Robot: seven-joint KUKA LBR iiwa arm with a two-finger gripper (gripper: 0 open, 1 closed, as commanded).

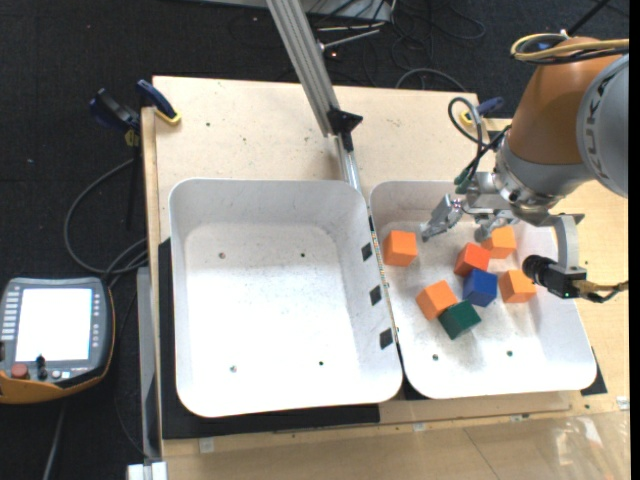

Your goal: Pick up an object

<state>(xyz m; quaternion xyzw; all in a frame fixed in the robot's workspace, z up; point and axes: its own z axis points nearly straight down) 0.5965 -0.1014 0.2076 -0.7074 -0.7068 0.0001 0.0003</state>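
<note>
Over the right bin [560,368], the gripper [462,222] hangs at the end of the grey arm [565,98], which enters from the 3 o'clock side of the view. Its two fingers are spread apart with nothing between them: one fingertip [437,225] points toward 9 o'clock, the other [488,230] sits above the block cluster.

Contents of the right bin:
- One orange cube [401,247] stands alone at 9 o'clock from the gripper, just beside the nearer fingertip; contact cannot be determined.
- A red-orange block [472,260] lies at 6 o'clock from the gripper, touching a blue cube [481,287] at its 5 o'clock.
- A light orange block [503,240] lies at 3 o'clock from the red-orange block, partly covered by the gripper finger.
- A second orange cube [516,286] lies at 3 o'clock from the blue cube, just beside it.
- A third orange cube [436,299] lies at 8 o'clock from the blue cube, with a dark green cube [460,320] touching it at its 5 o'clock.

The left bin [270,298] adjoins the right bin at 9 o'clock. A metal pole [305,53] rises from the junction of the two bins toward 12 o'clock. A teach pendant [52,336] rests on the floor at the far 9 o'clock edge of the view.
</note>
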